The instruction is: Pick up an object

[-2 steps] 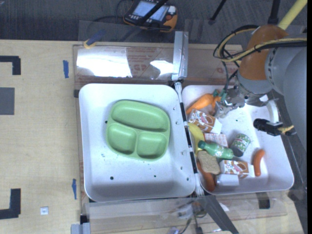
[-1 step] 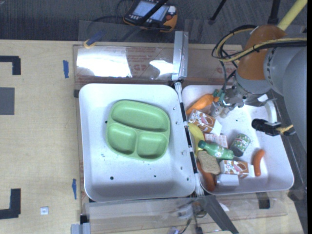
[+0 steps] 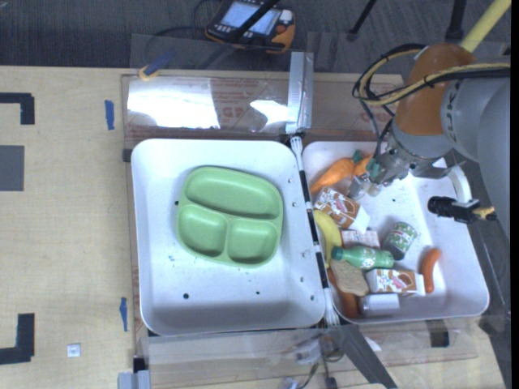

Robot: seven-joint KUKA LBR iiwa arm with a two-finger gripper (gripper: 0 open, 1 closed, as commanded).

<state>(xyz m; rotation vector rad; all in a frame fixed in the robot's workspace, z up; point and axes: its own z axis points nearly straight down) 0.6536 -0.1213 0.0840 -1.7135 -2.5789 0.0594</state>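
Now we see hand (image 3: 366, 183) low in right bin (image 3: 462, 286), near its far left corner, tip just beside carrot (image 3: 336, 171) and above juice carton (image 3: 340, 209). We cannot tell hand's state. No object seen between its tips. Banana (image 3: 326, 229), green bottle (image 3: 362, 257), small can (image 3: 400, 237), sausage (image 3: 431, 269) crowd bin's left and near side. Open room along bin's right edge. Left bin (image 3: 154, 241) carries green divided tray (image 3: 229, 215), bare rim around it.
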